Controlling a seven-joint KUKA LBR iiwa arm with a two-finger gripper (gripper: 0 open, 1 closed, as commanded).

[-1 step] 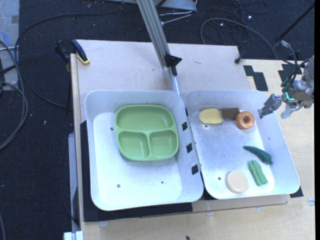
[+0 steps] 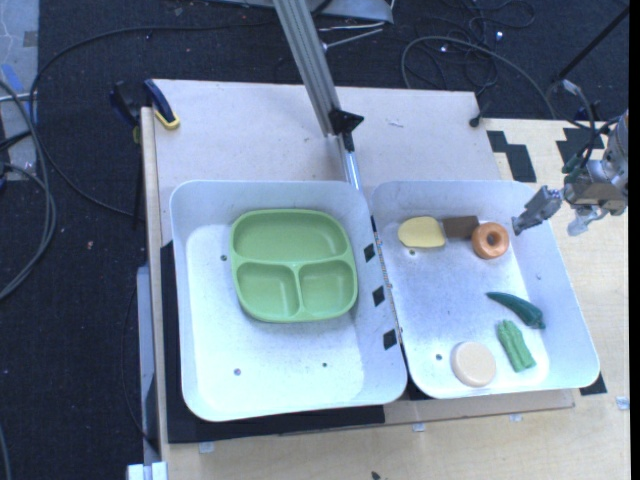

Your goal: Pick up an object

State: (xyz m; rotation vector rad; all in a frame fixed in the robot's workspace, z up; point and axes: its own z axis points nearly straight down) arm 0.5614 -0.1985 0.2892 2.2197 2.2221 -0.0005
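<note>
The right bin holds several small objects. A yellow piece lies at its back left, with a brown block and an orange ring beside it. A dark green curved piece, a light green ridged piece and a cream round disc lie toward the front. My gripper hangs over the bin's right rim, to the right of the orange ring, open with nothing between its two fingers.
The left bin carries a green divided plate. A slanted metal pole rises from behind where the bins meet. Cables lie on the dark floor behind the bench, and a blue-and-yellow clamp sits at its back left corner.
</note>
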